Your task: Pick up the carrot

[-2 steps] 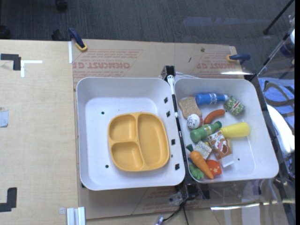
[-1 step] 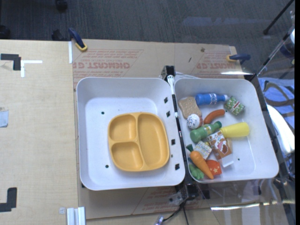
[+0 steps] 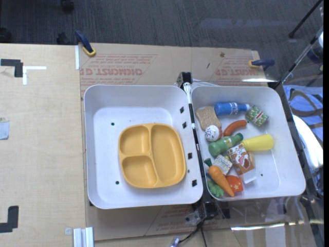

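Observation:
The carrot is a small orange cone lying near the front left corner of the right bin. Its tip points toward the front right. It rests partly on a green vegetable and touches a red piece on its right.
The right bin also holds a blue bottle, a slice of bread, a sausage, a green bottle, a yellow cylinder and small cartons. The left bin holds a yellow divided plate.

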